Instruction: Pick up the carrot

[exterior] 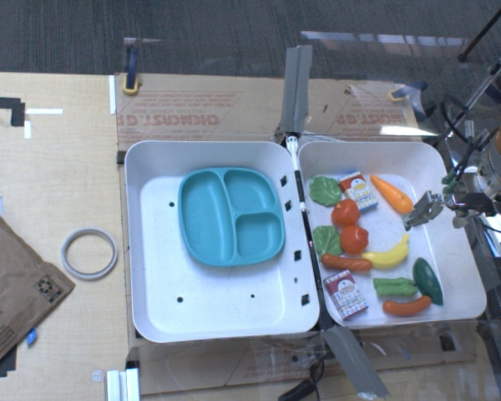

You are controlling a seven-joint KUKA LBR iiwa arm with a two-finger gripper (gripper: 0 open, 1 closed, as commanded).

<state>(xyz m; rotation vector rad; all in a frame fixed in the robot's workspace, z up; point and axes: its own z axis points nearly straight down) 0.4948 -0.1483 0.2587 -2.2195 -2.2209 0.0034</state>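
Observation:
The carrot is orange and lies slanted in the upper right part of the right bin, next to a small carton. My gripper hangs over the right side of that bin, just right of and below the carrot's lower end. It is close to the carrot, and nothing shows held in it. The arm comes in from the right edge.
The right bin also holds two red tomatoes, green leaves, a yellow banana, a dark green cucumber, sausages and a second carton. A teal divided plate sits in the left bin. A tape ring lies on the bench at left.

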